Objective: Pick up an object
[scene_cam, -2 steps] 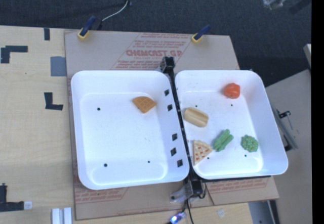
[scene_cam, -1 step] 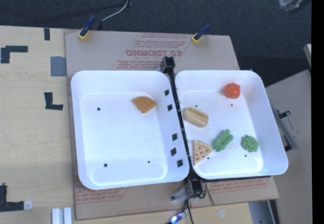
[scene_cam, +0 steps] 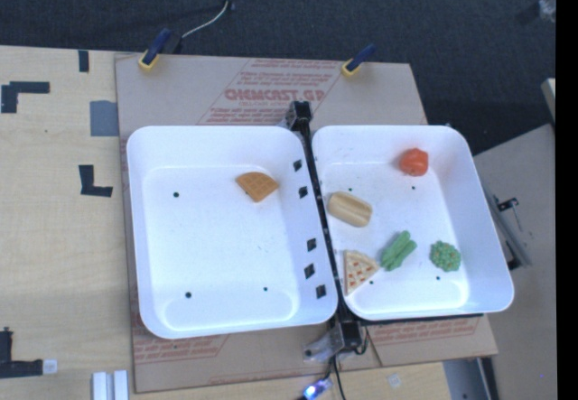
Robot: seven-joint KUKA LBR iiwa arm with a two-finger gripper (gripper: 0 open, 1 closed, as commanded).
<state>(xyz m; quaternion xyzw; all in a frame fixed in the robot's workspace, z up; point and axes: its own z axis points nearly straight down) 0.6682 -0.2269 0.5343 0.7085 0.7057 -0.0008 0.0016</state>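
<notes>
Down at the bottom of the frame, the right bin [scene_cam: 477, 209] holds most of the candidates. A triangular waffle-patterned slice [scene_cam: 358, 269] lies in its lower left corner, close against the seam between the bins. Just beside it, up and to the right, sits a green pod piece [scene_cam: 397, 250], and a bumpy green lump [scene_cam: 444, 255] lies a little further right. These three cluster near the bottom edge, so picking one cleanly there looks tricky.

Moving up, a tan bread roll [scene_cam: 349, 209] lies flat by the central seam with open floor around it — probably the easiest target. Further up, a red tomato [scene_cam: 414, 162] sits alone toward the upper right corner.

In the left bin [scene_cam: 144, 245], a single orange-brown wedge [scene_cam: 257, 185] lies in the upper middle, well apart from everything else.

At the top of the frame, two blue-and-yellow clamps [scene_cam: 155, 48] pin the cardboard sheet [scene_cam: 271, 91] under the bins, presumably to stop the whole setup sliding during grabs.

As for the claw, I cannot tell whether it is wide or narrow. Nothing has been lifted yet, and every object rests on a bin floor.
</notes>
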